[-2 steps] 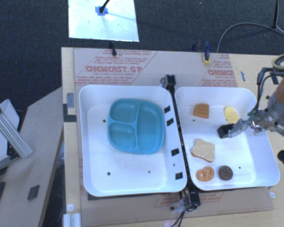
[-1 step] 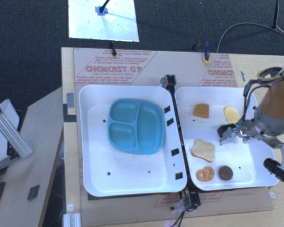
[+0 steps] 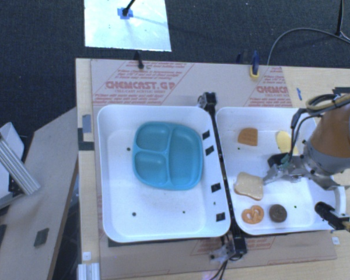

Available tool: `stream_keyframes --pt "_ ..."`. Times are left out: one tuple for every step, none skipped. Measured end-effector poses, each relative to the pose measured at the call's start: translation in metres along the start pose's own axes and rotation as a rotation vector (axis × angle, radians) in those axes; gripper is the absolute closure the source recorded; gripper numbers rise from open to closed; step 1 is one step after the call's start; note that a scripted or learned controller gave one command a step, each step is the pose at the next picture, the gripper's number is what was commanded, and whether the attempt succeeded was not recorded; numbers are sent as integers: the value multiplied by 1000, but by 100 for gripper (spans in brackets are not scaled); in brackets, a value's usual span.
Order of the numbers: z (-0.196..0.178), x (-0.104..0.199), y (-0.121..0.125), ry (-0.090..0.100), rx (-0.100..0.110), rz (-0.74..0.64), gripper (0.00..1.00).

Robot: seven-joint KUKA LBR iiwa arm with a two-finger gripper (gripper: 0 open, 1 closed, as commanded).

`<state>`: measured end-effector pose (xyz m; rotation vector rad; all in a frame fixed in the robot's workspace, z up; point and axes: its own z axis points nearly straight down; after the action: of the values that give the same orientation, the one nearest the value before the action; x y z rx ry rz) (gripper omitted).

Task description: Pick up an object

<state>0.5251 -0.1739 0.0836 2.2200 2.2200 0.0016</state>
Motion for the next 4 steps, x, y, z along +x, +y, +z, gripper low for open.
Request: stream_keyframes --pt "-13 1 1 1 -2 -2 100" --pt "-74 7 3 -1 -5 -5 100" --pt "-119 10 0 -1 -4 -6 100" --pt "-183 4 3 -2 -7 -6 100"
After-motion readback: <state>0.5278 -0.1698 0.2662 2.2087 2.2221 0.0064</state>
